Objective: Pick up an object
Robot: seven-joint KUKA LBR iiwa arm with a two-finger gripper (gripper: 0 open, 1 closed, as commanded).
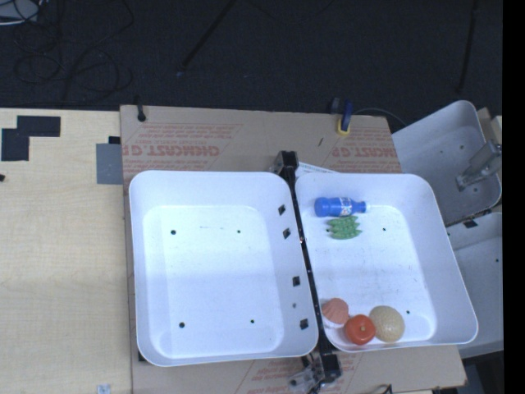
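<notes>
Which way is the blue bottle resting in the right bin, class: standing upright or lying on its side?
Lying on its side. The blue bottle stretches lengthwise across the right bin, white cap pointing right.

Two white bins side by side on cardboard sheet, pale wooden bench

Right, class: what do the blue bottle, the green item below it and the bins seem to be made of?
Blue bottle: probably plastic, judging by its even saturated colour and white cap. Green item: possibly soft plastic or rubber, matt with a bumpy outline; too small to be sure. Bins: likely moulded plastic, smooth white with rounded corners and a faint sheen.
</notes>
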